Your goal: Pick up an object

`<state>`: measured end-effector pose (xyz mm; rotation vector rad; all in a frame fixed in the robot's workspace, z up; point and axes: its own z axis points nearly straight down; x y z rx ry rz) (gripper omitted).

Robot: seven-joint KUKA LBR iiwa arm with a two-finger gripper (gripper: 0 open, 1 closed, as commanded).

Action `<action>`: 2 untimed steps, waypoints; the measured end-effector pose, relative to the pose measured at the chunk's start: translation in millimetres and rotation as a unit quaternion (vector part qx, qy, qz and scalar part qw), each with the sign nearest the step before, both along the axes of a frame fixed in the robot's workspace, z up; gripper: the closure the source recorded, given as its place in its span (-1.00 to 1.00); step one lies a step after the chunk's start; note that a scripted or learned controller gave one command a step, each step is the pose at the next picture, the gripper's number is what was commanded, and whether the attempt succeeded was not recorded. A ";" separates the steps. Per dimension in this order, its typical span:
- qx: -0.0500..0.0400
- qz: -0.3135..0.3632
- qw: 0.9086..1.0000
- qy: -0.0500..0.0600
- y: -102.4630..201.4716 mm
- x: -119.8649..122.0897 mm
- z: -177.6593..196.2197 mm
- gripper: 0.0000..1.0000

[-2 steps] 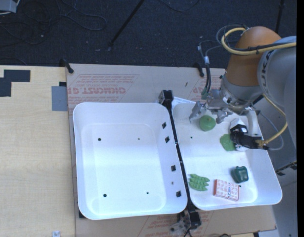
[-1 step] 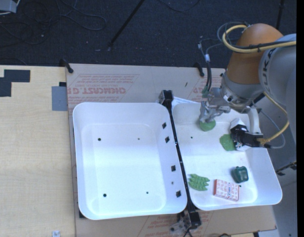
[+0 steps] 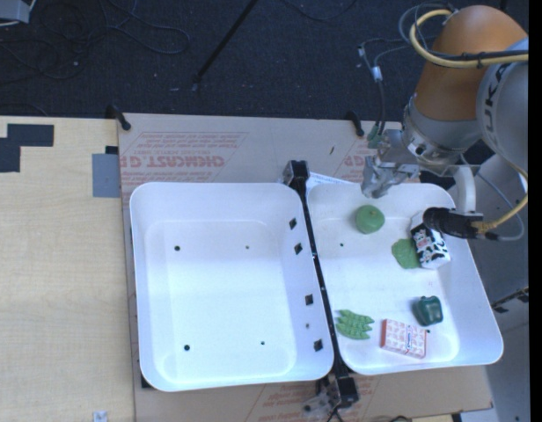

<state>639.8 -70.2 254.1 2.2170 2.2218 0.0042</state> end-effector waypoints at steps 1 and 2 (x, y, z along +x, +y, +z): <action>0.000 -0.002 1.000 0.006 -13.7 -63.0 -20.6 1.00; 0.000 0.000 1.000 0.001 3.4 -57.5 23.9 1.00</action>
